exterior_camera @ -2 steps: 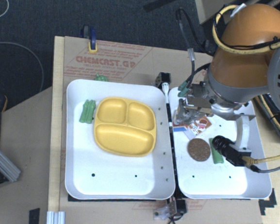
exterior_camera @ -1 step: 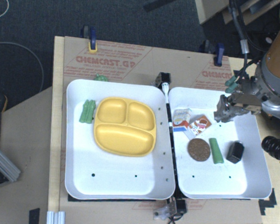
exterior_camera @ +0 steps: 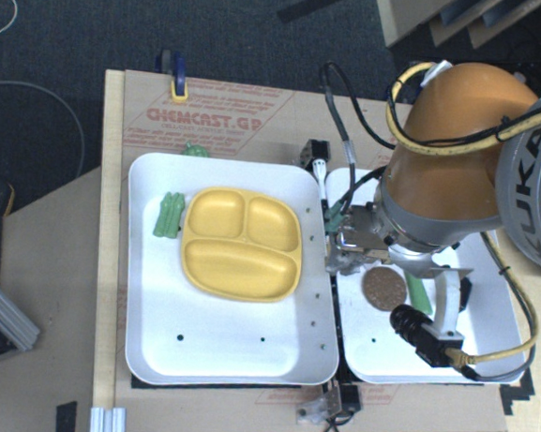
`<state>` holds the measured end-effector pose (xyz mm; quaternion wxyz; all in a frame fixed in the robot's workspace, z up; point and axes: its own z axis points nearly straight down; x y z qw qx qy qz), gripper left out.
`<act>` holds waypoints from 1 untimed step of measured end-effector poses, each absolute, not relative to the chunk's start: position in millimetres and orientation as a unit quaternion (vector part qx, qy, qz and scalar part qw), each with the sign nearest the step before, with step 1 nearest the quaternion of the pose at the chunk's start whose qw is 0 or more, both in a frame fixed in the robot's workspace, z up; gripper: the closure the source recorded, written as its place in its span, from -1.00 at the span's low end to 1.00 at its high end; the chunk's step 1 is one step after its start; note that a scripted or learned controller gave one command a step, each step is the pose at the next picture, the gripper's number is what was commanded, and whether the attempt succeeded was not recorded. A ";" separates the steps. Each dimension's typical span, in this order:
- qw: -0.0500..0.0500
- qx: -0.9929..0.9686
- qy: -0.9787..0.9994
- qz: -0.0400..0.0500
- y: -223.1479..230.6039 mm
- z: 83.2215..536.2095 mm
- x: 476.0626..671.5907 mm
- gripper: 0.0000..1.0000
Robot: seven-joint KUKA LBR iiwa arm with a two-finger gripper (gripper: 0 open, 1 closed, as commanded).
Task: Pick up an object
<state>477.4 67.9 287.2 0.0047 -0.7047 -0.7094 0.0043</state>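
Brown and flat, a round disc [exterior_camera: 384, 289] lies in the right bin [exterior_camera: 484, 356], at five o'clock from the gripper [exterior_camera: 352, 249]. A green piece [exterior_camera: 419, 295] sits just beside the disc at three o'clock. The arm's wrist hides the gripper's state.

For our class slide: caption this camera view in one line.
Arm over right bin; yellow plate in left bin.
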 end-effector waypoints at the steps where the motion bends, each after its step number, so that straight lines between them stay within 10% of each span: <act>1: -0.006 -0.706 -0.708 -0.008 59.4 440.8 480.7 1.00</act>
